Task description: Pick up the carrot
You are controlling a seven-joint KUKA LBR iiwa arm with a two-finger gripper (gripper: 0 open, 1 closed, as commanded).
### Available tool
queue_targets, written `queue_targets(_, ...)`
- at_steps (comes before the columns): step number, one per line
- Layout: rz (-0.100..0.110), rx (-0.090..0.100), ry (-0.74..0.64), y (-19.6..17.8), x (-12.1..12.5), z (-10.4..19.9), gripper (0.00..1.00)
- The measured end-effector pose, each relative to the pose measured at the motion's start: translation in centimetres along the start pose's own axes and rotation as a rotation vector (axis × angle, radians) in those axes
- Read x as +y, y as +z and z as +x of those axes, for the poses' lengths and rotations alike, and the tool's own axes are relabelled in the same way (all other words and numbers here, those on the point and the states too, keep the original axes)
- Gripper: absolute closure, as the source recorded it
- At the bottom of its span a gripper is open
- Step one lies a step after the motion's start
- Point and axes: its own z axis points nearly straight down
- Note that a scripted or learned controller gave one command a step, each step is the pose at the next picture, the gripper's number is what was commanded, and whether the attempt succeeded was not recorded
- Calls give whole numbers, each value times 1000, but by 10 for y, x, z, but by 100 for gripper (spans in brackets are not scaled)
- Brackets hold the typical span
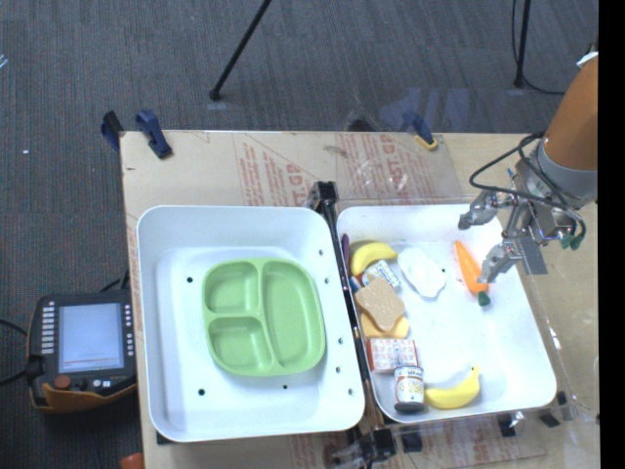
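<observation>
A: Firstly, the left bin [156, 262]?
B: It bears one green divided plate [264, 317], lying flat.
A: And the right bin [508, 350]?
B: Clutter along its left side: slice of bread [380, 306], small jar [409, 389], two bananas [456, 390]. The carrot [471, 272] lies loose on the bin floor near the right wall.
A: Gripper?
B: The gripper [496, 237] hangs over the carrot's upper end, fingers spread, nothing pinched between them.
</observation>
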Motion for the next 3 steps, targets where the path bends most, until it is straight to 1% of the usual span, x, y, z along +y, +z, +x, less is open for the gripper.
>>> queue_targets(1, 0, 5, 282, 139, -23, -24, 0)
queue_targets(2, 1, -7, 274, 124, -20, -29, 100)
queue_targets(3, 1, -6, 446, 78, -16, -18, 100)
